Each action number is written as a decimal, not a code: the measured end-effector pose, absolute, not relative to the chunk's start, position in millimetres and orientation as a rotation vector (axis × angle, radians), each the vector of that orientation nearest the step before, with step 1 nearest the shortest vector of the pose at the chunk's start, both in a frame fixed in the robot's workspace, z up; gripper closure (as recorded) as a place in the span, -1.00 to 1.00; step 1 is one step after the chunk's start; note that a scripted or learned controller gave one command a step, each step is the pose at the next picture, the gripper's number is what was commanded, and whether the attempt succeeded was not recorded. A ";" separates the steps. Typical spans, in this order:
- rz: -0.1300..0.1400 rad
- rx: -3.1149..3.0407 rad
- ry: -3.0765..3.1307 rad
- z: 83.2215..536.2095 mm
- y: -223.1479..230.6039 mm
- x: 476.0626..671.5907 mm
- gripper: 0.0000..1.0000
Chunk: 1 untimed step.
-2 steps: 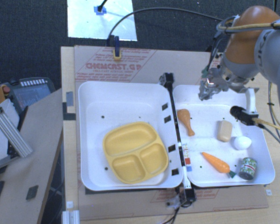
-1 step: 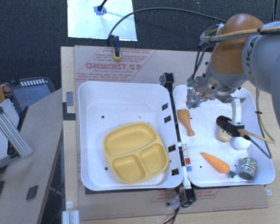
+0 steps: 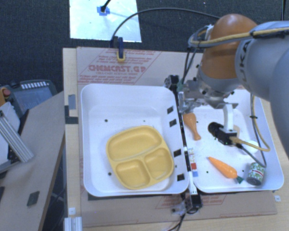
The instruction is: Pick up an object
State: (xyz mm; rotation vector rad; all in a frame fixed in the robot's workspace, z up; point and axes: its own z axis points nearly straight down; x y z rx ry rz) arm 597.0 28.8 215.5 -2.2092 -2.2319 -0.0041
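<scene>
Two shallow white plastic bins are seen: the left bin (image 3: pixel 94 129) and the right bin (image 3: pixel 272 162). One yellow three-compartment plastic tray (image 3: pixel 139 156) is counted, along with one orange toy carrot (image 3: pixel 222 167), one tan drumstick-shaped toy (image 3: pixel 191 125) and one small green-labelled can (image 3: pixel 255 173).

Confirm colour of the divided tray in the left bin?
Pale yellow, plain, no pattern: the divided tray, seen clearly in the camera view.

We see a yellow divided tray (image 3: pixel 139 161) lying in the left white bin (image 3: pixel 98 105), toward its near right side. Both bins rest on a cardboard sheet (image 3: pixel 135 67) with red print. Behind it, a shiny metal plate (image 3: pixel 89 13) lies on dark carpet. At far left sit a control pendant (image 3: pixel 26 96) and an aluminium rail (image 3: pixel 9 134).
</scene>
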 end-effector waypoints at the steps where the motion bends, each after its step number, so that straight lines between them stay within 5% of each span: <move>1: -0.002 -2.209 -2.231 211.6 79.0 584.4 1.00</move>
